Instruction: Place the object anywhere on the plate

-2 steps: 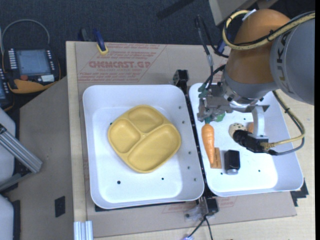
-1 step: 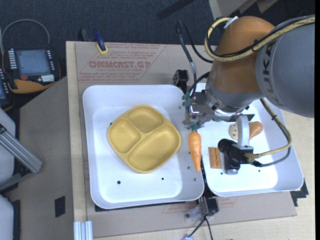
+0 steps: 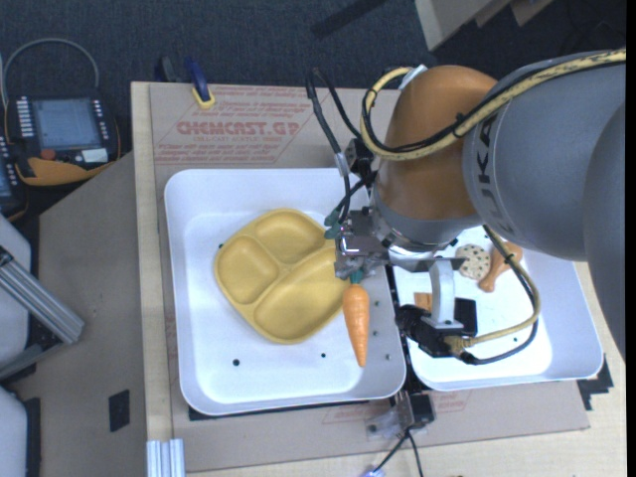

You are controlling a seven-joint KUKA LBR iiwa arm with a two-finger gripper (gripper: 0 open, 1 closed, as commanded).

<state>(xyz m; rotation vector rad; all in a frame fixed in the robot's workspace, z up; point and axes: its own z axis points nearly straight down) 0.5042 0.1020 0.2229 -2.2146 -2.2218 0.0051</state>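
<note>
A yellow plate point(image 3: 273, 271) with three compartments lies in the left white bin point(image 3: 199, 366). My gripper point(image 3: 350, 268) hangs over the plate's right edge, under the arm's orange band. An orange carrot point(image 3: 357, 324) with a green top points down from the fingertips, just right of the plate's rim and over the bin floor. The fingers look shut on the carrot's green top. The arm's bulk hides the plate's far right edge.
The right bin point(image 3: 556, 361) holds a round speckled cookie point(image 3: 473, 259), a tan toy piece point(image 3: 493, 269) and a small orange bit point(image 3: 422, 299), partly under the arm. A black cable loop point(image 3: 497, 338) hangs over that bin. A cardboard sheet point(image 3: 238, 122) lies behind the bins.
</note>
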